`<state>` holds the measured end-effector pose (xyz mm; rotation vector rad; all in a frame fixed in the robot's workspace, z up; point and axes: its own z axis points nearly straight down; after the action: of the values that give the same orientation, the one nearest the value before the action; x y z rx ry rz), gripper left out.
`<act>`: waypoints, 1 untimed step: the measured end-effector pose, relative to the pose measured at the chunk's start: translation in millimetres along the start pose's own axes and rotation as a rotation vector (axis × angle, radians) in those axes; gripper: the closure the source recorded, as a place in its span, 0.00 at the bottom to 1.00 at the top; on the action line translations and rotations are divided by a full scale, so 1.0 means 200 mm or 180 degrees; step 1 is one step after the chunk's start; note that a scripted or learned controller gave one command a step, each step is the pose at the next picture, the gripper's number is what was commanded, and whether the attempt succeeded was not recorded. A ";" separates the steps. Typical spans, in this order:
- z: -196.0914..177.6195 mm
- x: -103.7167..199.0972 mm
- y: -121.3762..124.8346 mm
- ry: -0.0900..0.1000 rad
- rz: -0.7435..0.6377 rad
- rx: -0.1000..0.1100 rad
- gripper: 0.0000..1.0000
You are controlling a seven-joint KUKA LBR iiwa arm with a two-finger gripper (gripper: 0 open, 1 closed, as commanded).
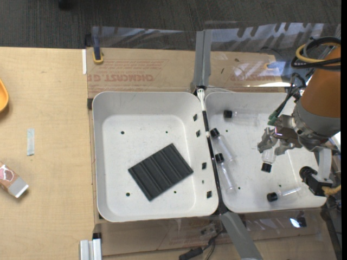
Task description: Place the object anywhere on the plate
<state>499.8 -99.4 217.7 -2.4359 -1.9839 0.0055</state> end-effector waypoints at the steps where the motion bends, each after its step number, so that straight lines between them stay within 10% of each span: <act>1: 0.14 0.37 0.21 0.0000 -0.0029 0.0004 1.00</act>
<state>555.3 -35.6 190.0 -2.4258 -1.9944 0.0068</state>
